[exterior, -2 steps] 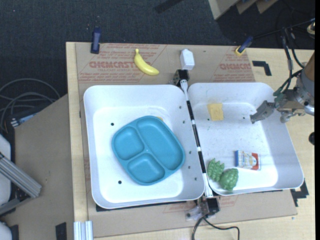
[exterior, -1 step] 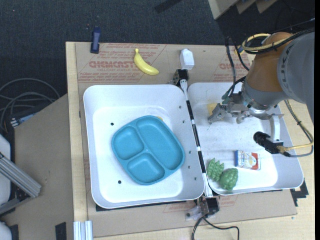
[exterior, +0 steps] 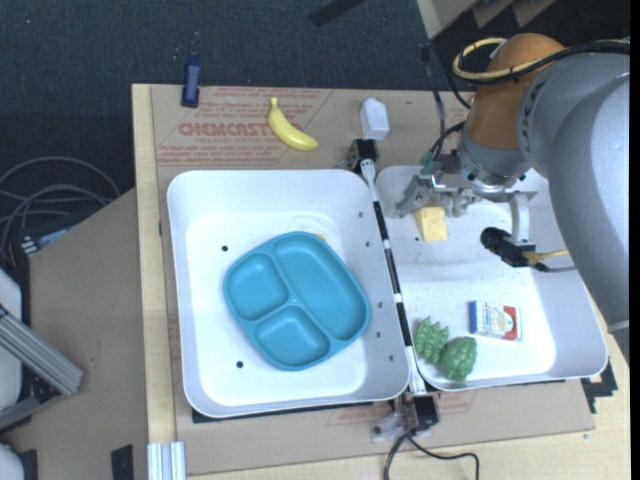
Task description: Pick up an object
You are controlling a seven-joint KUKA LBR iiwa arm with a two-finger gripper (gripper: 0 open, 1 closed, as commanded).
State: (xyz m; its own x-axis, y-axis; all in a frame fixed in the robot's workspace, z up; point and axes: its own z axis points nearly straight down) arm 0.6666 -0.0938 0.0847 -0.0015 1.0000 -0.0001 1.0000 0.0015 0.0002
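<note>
Blue tray (exterior: pixel 295 301), one; yellow block (exterior: pixel 433 224), banana (exterior: pixel 290 129), one each.

I am reading red print on the cardboard sheet (exterior: pixel 230 118) under the bins, where large letters seem to spell "CHEMCAST"; the smaller red lines around it are blurring out. The small red, white and blue packet (exterior: pixel 494 320) in the right bin (exterior: pixel 560 353) is carrying print too small for me to read.

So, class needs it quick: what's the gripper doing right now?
Gripper: over the yellow block in the right bin; a grasp cannot be told.
</note>
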